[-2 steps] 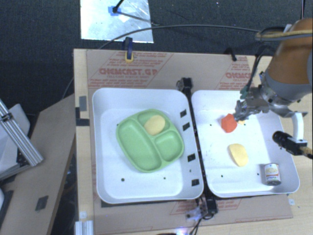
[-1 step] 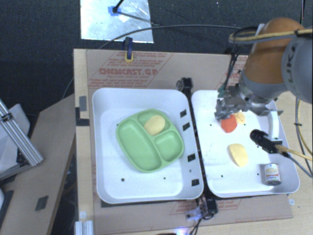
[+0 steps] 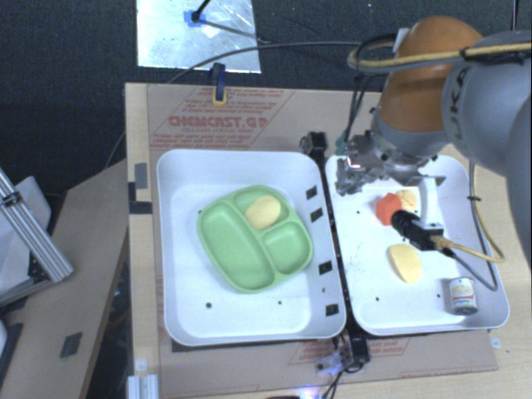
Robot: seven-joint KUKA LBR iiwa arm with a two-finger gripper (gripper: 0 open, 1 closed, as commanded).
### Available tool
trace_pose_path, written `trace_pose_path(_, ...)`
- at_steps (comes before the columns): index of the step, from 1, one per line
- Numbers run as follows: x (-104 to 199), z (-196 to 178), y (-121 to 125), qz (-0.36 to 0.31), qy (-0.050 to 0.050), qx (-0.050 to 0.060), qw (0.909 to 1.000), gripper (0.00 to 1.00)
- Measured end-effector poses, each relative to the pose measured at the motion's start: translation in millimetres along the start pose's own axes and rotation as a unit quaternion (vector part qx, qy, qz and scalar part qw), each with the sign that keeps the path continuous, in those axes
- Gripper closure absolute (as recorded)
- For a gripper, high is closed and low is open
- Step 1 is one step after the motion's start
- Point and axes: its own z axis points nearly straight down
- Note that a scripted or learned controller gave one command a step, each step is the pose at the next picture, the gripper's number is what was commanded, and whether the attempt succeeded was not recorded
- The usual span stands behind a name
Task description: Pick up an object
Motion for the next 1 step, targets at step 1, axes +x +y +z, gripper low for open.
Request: trace_pose_path(1, 53.0, 17.7, 3.9, 0.001, 0.0, 0.002, 1.0, 1.0)
